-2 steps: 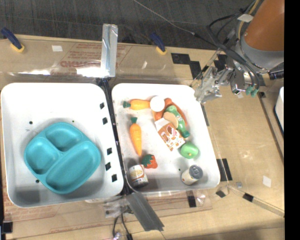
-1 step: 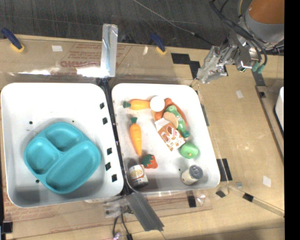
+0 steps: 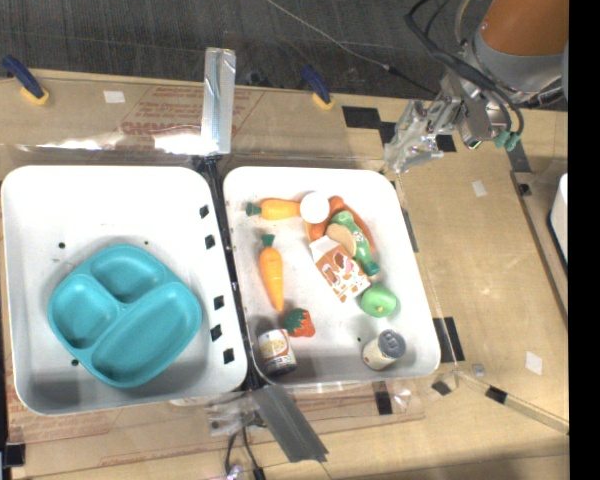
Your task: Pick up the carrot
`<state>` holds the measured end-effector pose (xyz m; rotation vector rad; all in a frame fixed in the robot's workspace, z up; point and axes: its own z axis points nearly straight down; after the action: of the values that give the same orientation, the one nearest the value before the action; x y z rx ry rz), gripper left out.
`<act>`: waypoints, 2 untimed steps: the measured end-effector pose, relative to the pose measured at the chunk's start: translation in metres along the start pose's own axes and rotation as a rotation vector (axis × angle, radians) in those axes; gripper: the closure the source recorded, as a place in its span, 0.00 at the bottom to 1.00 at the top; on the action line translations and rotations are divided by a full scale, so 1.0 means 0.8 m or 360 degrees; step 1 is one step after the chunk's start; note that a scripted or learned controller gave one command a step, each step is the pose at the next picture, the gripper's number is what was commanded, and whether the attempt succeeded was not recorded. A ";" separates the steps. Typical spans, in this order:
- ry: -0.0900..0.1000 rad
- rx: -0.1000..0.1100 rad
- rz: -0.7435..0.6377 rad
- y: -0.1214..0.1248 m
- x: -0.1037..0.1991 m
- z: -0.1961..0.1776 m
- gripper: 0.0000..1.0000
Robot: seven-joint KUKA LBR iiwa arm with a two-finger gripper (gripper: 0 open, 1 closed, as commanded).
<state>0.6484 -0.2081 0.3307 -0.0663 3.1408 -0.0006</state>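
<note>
Jaws: spread, pinching nothing; gripper (image 3: 412,146) above the right bin's (image 3: 415,268) 1 o'clock corner. Near: can (image 3: 276,351), strawberry (image 3: 298,321). Carrot (image 3: 271,275): lying at the bin's 9 o'clock. Far: second carrot (image 3: 275,208). Left bin: teal plate (image 3: 125,314).

Two bins sit side by side; the left bin (image 3: 20,268) holds a tray (image 3: 125,313); the right bin (image 3: 410,268) holds the carrot (image 3: 271,275) at its left, a strawberry (image 3: 298,321) and can (image 3: 276,352) just before it, a carton (image 3: 340,271) right of it; the gripper (image 3: 420,138) hangs behind the bin's far right corner.
</note>
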 end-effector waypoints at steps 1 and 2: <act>-0.0007 0.0003 -0.0216 0.001 -0.012 -0.025 1.00; -0.0010 0.0005 -0.0440 -0.001 -0.012 -0.105 1.00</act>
<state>0.6579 -0.2083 0.4144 -0.4971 3.0956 -0.0057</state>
